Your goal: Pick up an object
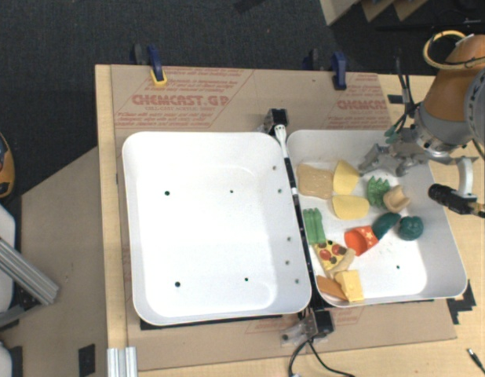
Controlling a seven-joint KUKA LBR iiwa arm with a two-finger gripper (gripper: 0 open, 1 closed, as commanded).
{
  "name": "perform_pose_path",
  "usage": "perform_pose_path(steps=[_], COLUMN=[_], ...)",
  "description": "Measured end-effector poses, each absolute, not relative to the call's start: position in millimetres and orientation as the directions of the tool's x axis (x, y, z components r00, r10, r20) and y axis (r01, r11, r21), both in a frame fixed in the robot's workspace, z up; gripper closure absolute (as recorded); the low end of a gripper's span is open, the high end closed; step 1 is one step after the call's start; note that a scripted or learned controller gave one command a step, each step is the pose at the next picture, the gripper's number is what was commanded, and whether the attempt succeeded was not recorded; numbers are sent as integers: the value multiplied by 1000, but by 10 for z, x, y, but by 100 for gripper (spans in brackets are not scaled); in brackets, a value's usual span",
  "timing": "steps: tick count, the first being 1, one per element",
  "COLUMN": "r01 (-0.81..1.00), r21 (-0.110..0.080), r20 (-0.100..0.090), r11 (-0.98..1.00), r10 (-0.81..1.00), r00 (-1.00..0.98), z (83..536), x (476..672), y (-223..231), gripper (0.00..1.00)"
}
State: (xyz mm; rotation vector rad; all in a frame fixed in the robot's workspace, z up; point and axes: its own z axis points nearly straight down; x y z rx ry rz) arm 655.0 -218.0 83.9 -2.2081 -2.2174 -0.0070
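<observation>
Several toy foods lie in the right bin (pixel 431 281): a tan slab (pixel 315 181), two yellow pieces (pixel 346 177) (pixel 350 206), a green leafy piece (pixel 377 189), a beige bit (pixel 396 200), two dark teal lumps (pixel 386 226) (pixel 412 227), a red pepper (pixel 360 239), a green pod (pixel 312 225), a pizza slice (pixel 331 254) and a yellow block (pixel 351 285). My gripper (pixel 388 160) hovers over the bin's far part, just behind the leafy piece. It is open, with nothing between its fingers.
The left bin (pixel 140 210) sits beside the right one, their rims touching along the middle. The arm (pixel 450 108) comes in from the upper right. A black part (pixel 450 199) juts over the right bin's edge. Blue clamps (pixel 156 65) hold the board.
</observation>
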Motion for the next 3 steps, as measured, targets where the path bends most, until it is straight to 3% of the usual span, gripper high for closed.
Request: perform_pose_path(steps=[1, 2, 3], r01=[1000, 1000, 1000], r21=[2, -2, 9], r20=[2, 1, 1], r11=[4, 2, 8], r10=[1000, 1000, 1000], r00=[-4, -2, -8], z=[961, 849, 1915], x=[6548, 6669, 6683], y=[-2207, -1667, -609], gripper=[100, 100, 100])
